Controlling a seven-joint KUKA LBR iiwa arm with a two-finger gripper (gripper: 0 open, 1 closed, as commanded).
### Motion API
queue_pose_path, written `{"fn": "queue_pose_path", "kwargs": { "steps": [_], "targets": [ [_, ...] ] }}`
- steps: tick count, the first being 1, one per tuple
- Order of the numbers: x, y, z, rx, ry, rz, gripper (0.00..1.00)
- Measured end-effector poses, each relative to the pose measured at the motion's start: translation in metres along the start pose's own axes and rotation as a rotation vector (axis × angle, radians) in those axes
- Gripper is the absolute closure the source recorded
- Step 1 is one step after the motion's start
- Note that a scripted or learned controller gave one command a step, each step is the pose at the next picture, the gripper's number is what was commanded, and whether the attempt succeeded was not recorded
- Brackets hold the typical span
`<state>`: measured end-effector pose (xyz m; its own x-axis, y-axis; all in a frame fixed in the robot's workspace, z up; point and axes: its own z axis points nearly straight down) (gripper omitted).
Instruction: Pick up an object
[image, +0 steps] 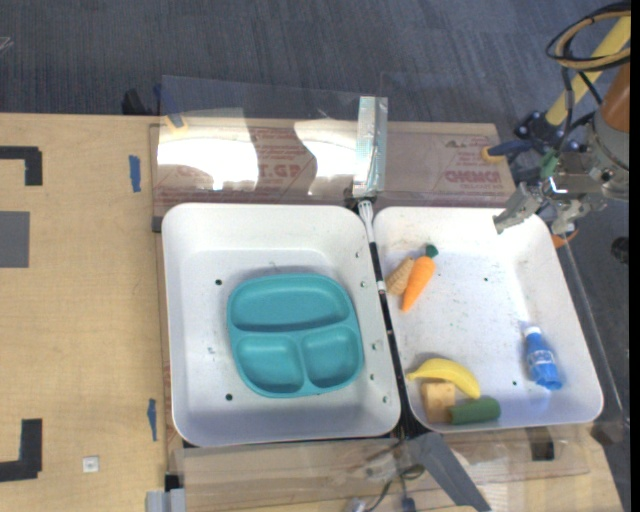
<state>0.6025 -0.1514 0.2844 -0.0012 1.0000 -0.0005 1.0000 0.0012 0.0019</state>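
The right bin (560, 290) holds an orange carrot (418, 279) with a green top beside a tan bread-like piece (400, 275) near its left wall. A yellow banana (447, 374), a tan block (437, 402) and a green cylinder (474, 411) lie at the front. A blue bottle (541, 358) lies by the right wall. My gripper (545, 205) hovers over the bin's back right corner, apart from all the objects, with nothing seen in it.
The left bin (190, 300) holds a teal divided tray (294, 333). A clear panel with a metal post (369, 145) stands behind the bins. Cables and arm parts (590, 60) crowd the upper right.
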Motion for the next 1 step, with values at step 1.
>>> {"fn": "queue_pose_path", "kwargs": {
  "steps": [1],
  "targets": [
    [0.0288,0.0148,0.1296,0.011,0.004,-0.187,0.00]
  ]
}}
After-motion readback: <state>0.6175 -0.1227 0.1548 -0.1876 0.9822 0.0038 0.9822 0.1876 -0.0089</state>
